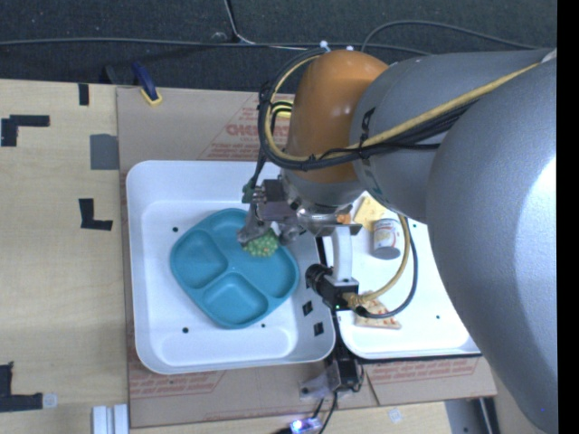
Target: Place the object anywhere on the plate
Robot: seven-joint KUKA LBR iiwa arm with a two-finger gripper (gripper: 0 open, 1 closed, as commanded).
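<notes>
Green object sits gripped in the closed pincer over the blue plate (cardboard lettering unreadable).

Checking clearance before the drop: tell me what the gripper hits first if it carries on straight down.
Probably the green object right under the gripper, then the blue plate beneath it. Their height apart is unclear from above.

Grey arm reaches in from right, orange band above wrist, hand pointing down-left.

Robot lab: arm over 2 white bins on taped cardboard bench.
</notes>
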